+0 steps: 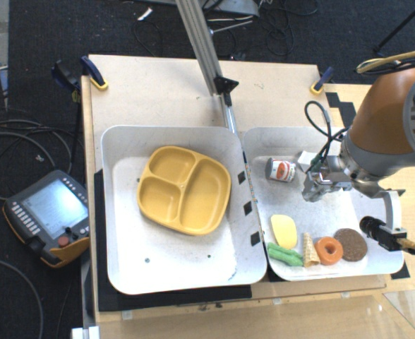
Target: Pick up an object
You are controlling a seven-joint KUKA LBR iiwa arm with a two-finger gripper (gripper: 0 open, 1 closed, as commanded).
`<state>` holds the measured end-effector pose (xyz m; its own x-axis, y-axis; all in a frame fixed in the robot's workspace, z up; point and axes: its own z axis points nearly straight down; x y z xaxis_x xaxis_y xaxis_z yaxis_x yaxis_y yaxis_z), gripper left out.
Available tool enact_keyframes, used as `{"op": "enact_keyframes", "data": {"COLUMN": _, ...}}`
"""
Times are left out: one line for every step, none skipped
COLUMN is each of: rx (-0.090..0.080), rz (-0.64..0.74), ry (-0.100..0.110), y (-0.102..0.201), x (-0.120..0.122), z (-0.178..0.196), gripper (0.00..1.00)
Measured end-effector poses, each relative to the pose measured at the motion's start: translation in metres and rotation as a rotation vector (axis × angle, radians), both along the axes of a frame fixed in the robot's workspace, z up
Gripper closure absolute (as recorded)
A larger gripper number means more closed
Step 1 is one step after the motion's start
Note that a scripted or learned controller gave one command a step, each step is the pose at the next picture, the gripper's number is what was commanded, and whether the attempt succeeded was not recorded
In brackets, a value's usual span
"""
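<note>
My gripper (313, 187) hangs over the middle of the right bin (377, 260), just right of a small tin can (281, 169) with a red and white label that lies on its side. Nothing shows between the fingers. Along the bin's front lie a pale yellow piece (284, 230), a green bean pod (284, 255), a waffle cone (310, 250), an orange ring donut (329, 250) and a brown round cookie (351, 245). The fingers are seen from above and their spread is unclear.
The left bin (123, 260) holds a yellow divided plate (184, 189). A metal pole (200, 37) slants up from the bins' shared back edge. A teach pendant (49, 217) lies on the floor to the left.
</note>
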<state>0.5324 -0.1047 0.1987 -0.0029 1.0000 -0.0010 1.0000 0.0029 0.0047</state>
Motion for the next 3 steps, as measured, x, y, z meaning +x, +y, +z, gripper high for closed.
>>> {"op": "enact_keyframes", "data": {"rx": -0.001, "rz": 0.000, "ry": -0.002, "y": 0.000, "x": 0.002, "z": 0.053, "gripper": 1.00}}
{"op": "enact_keyframes", "data": {"rx": 0.002, "rz": 0.004, "ry": 0.004, "y": 0.046, "x": 0.015, "z": 0.045, "gripper": 1.00}}
{"op": "enact_keyframes", "data": {"rx": 0.003, "rz": 0.005, "ry": 0.003, "y": 0.100, "x": 0.032, "z": 0.051, "gripper": 1.00}}
